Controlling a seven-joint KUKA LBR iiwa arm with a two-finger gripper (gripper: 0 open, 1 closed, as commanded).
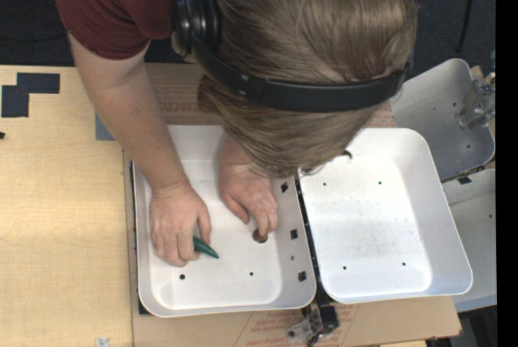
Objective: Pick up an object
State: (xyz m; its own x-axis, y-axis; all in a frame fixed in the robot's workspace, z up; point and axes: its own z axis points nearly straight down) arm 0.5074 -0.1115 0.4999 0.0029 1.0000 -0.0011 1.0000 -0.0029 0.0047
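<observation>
Two hands (pixel 180 226) in left bin (pixel 210 297); right bin (pixel 388 256) beside.

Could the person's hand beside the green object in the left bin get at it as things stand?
Probably yes: that hand lies palm down on the floor of the left bin, and the green object pokes out from under its fingertips, with nothing between them.

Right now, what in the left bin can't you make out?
- Upper left bin: hidden by the person's head.
- Green object: partly covered by one hand.
- Small brown object: too small to identify, at the other hand's fingertips.
</observation>
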